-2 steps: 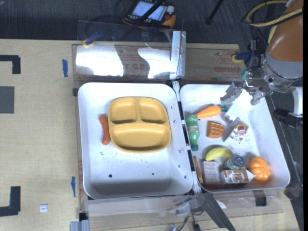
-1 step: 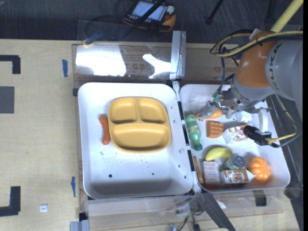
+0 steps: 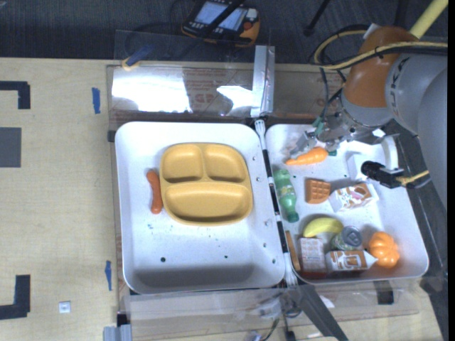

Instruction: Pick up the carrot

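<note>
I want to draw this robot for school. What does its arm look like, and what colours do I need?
Draw a thick, rounded grey arm coming in from the right. Above the wrist goes a fat orange band. Yellow and black cables loop around it. At the end is a small gripper of pale metal with dark bits, too blurry for more detail. A black part with a yellowish cable sticks out lower down.

Two bins side by side, divided plate in the left bin, sausage just left of it, carrot at the right bin's far end, bottle along its left wall, waffle between, pumpkin near right corner
</note>
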Tool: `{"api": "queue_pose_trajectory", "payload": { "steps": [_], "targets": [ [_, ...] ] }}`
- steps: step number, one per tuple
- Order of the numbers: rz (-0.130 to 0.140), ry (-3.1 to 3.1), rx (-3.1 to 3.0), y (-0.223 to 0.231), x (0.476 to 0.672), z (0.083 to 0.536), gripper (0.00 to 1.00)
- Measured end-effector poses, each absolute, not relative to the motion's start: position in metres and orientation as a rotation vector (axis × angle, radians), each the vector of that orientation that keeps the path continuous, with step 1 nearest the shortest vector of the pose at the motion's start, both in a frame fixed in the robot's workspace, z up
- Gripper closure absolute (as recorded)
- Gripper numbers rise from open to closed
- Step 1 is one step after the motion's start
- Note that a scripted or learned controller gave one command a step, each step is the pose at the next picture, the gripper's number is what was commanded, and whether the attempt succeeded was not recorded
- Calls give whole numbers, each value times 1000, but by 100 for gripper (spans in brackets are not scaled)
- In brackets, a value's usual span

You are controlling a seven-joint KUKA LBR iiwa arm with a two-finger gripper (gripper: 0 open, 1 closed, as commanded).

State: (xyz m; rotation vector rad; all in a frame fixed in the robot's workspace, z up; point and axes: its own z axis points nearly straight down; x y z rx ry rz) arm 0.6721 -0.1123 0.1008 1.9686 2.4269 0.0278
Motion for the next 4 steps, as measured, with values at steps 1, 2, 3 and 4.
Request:
{"api": "queue_pose_trajectory", "payload": {
  "steps": [1,2,3,4],
  "targets": [
    [31,2005,2394,-102,664,101,0],
    [41,1814,2541,-109,664,101,0],
    [45,1808,2529,-112,666,116,100],
    [45,1808,2529,-111,666,116,0]
  ]
}}
